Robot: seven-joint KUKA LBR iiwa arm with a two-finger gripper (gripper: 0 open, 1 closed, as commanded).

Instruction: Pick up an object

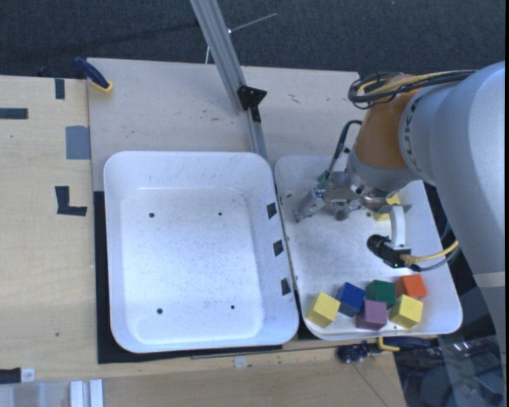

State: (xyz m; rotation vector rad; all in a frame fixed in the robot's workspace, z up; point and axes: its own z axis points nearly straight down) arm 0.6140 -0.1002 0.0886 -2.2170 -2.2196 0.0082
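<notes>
Currently, your pincer point(310, 206) hangs over the right bin point(322, 253), apparently empty; opening indeterminate; blocks point(369, 302) cluster lower right.

Two white bins point(119, 227), six blocks: two yellow point(324, 309), one blue point(352, 297), green point(379, 292), orange point(412, 285), purple point(374, 313)

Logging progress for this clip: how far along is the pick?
Nothing looks picked yet. The gripper sits low in the right bin, away from the blocks. The yellow, blue, purple, green and orange blocks lie clustered at its near edge. Reaching and grasping remain.
</notes>
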